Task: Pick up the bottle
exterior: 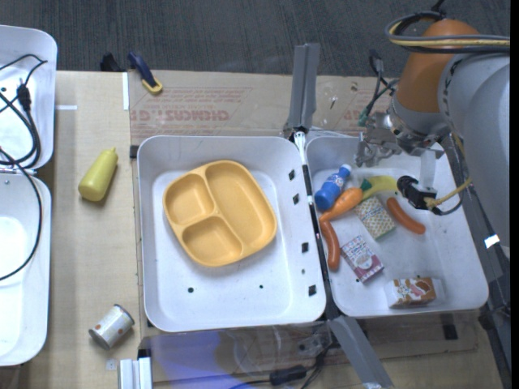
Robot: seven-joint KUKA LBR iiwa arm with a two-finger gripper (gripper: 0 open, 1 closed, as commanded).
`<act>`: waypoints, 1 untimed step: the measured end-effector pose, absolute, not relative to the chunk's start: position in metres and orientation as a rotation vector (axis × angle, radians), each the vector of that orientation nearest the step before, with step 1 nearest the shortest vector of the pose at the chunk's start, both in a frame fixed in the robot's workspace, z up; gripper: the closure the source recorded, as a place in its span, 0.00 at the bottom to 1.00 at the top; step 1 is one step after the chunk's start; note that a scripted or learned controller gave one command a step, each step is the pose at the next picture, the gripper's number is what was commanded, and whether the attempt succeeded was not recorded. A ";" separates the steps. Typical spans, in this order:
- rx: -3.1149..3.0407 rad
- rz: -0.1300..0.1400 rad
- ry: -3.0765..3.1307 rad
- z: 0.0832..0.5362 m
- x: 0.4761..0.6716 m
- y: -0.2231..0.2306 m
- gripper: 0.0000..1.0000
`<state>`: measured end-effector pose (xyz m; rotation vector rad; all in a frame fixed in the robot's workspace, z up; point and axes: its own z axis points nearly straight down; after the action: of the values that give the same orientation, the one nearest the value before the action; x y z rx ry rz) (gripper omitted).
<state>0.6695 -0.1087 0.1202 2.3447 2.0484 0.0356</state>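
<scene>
The bottle (pixel 333 187), blue with a white cap, lies tilted at ten o'clock in the right bin (pixel 454 294), touching a carrot (pixel 347 202). It looks light, stiff and slippery; take its middle. The gripper (pixel 378 146) hangs beyond, at one o'clock.

A dark grey carpeted floor (pixel 227 14) runs along the far side of the scene. In front of it stands a bench topped with flattened brown cardboard (pixel 219 104) printed with reddish lettering. White rounded surfaces (pixel 20 314) sit at the left edge, with black cables (pixel 20 128) trailing across them. Light is even and soft, casting faint shadows.
</scene>
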 end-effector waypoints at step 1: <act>2.345 0.035 2.049 0.120 0.669 -0.109 0.00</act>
<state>0.6693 -0.1087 0.1199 2.3446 2.0491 0.0347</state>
